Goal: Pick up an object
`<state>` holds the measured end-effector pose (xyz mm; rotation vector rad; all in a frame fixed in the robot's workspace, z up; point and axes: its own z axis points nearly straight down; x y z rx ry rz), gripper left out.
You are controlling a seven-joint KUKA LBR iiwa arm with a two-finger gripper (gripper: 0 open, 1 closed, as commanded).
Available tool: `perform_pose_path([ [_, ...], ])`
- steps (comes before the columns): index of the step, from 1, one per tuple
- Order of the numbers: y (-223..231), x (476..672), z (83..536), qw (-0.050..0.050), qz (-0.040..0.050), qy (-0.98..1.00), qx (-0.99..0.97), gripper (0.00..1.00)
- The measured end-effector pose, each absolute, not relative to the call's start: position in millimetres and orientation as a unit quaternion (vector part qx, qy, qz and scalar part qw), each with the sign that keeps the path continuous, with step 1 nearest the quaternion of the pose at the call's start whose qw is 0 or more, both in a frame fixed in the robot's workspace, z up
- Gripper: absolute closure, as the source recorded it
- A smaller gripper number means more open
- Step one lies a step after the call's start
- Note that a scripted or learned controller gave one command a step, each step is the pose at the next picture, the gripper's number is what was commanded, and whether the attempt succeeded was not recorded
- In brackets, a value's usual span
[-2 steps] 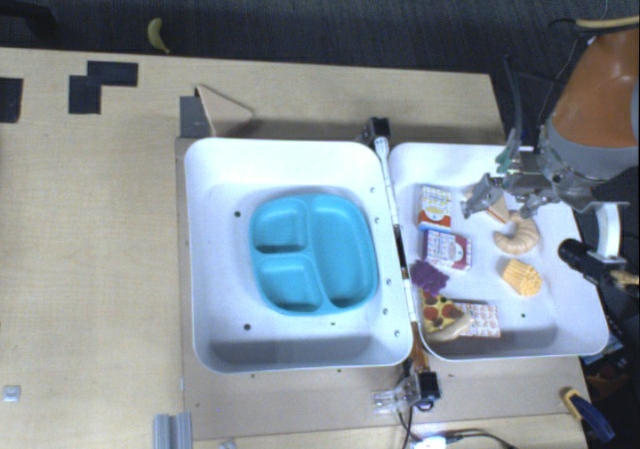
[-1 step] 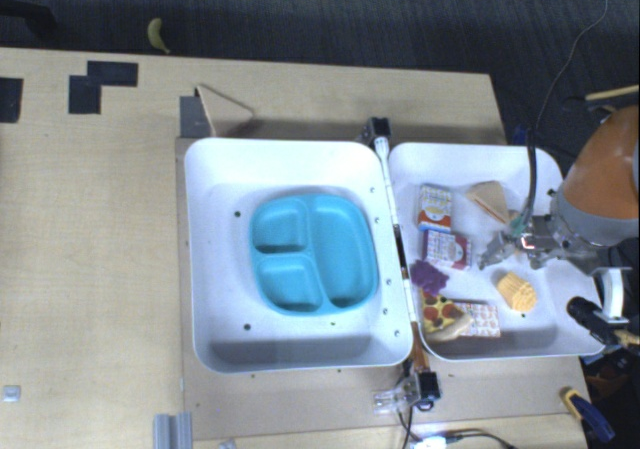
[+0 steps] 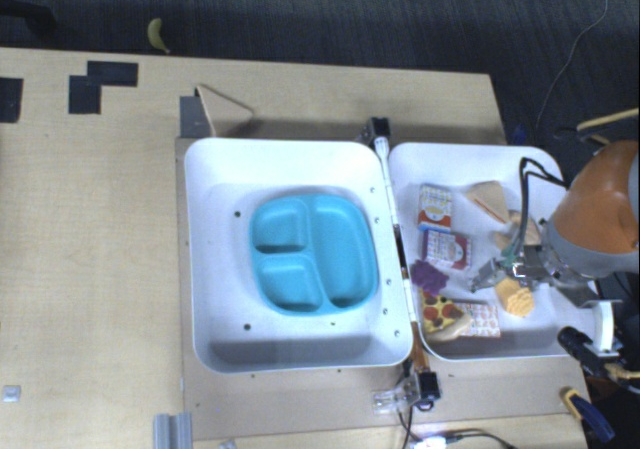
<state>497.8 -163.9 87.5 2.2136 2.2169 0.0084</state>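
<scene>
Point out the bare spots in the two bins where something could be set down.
Left bin: bare white floor rings the blue divided plate, widest along its front wall and left side. Right bin: crowded; food items cluster from the pizza slice up to the sandwich, with the gripper among them.

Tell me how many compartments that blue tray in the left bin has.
3. The blue tray has two small compartments stacked on its left side, upper and lower, and one long compartment down its right side.

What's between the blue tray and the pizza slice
In the camera view, the two bins' adjoining rims lie between the blue tray and the pizza slice, plus bare white bin floor on the tray's side.
</scene>
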Motion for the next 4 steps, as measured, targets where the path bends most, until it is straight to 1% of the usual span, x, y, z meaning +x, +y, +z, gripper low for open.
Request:
perform_pose_path([
  [1, -163.9, 500.2, 99.5, 0.007, 0.0045, 0.708, 0.706, 1.0],
  [2, -122.4, 499.5, 217.6, 0.002, 0.0019, 0.709, 0.705, 1.0],
  [4, -121.6, 502.1, 238.6, 0.005, 0.004, 0.712, 0.702, 1.0],
])
